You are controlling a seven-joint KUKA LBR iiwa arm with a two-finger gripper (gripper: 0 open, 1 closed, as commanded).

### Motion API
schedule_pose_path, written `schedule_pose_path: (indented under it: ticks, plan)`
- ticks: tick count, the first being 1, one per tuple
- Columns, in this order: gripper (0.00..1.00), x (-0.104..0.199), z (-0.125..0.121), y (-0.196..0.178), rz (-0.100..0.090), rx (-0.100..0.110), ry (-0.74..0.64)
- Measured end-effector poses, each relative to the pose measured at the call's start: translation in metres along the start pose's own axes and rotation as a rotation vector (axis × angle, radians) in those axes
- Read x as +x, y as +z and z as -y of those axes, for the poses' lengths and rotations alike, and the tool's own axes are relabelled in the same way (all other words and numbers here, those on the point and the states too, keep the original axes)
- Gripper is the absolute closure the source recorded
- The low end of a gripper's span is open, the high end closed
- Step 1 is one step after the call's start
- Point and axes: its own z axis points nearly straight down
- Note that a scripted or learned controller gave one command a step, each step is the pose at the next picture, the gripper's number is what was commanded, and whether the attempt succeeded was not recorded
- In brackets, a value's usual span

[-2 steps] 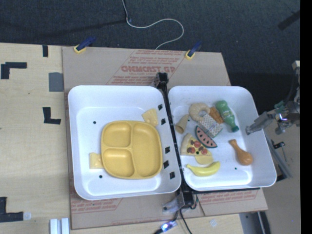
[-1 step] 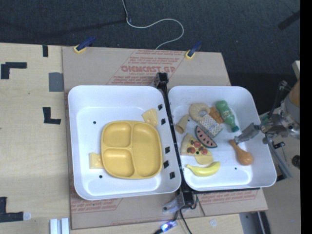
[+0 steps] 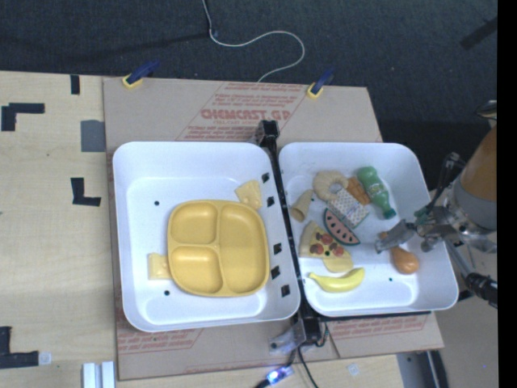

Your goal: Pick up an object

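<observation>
The right bin (image 3: 367, 297) holds several toy foods: a green bottle (image 3: 376, 190), a beige ring-shaped bagel (image 3: 329, 184), a grey speckled cracker (image 3: 349, 207), a watermelon slice (image 3: 341, 227), a pizza slice (image 3: 321, 243), a banana (image 3: 338, 280) and a small orange fruit (image 3: 405, 260). My gripper (image 3: 396, 237) reaches in over the bin's right side. It hangs just above and left of the orange fruit, right of the watermelon slice. Nothing is visibly held in it.
The left bin (image 3: 133, 176) carries a yellow divided plate (image 3: 218, 247) and two pale cheese pieces (image 3: 250, 192) (image 3: 157, 266). A black divider clip (image 3: 268, 132) sits where the bins meet. The arm's body (image 3: 477, 192) stands past the right bin's rim.
</observation>
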Motion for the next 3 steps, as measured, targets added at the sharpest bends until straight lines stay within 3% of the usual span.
schedule_pose_path:
  ticks: [1, 2, 3]
  plan:
    - [0.0, 0.004, -0.002, 0.044, 0.0, -0.001, 0.0]
    - [0.0, 0.003, -0.007, 0.071, 0.006, -0.02, -0.001]
    - [1.0, 0.002, -0.007, 0.062, 0.01, -0.019, -0.001]
